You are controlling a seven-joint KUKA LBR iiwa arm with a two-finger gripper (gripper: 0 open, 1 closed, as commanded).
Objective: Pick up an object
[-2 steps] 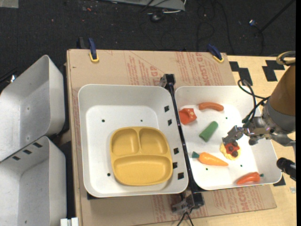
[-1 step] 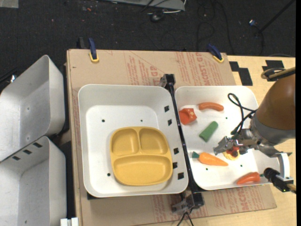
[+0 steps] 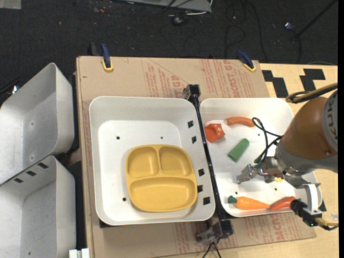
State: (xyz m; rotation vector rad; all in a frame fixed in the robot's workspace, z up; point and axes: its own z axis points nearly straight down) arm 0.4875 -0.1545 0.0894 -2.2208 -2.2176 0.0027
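Note:
The right bin (image 3: 279, 107) holds a green block (image 3: 238, 149), a small red-orange piece (image 3: 214, 133), a curved orange piece (image 3: 239, 121), an orange carrot (image 3: 251, 202) with a green tip and a red-orange piece (image 3: 283, 203) by the front wall. My gripper (image 3: 248, 174) hangs low in this bin, just above the carrot and below the green block. Its metal fingers (image 3: 243, 177) point left with nothing between them. The orange-banded wrist (image 3: 309, 136) covers the bin's right side.
The left bin (image 3: 107, 122) carries a yellow divided plate (image 3: 160, 177). Black clips line the divider (image 3: 204, 155) between the bins. Two spare white bins (image 3: 32, 144) lie off the bench at the left. Cardboard (image 3: 161, 74) shows behind the bins.

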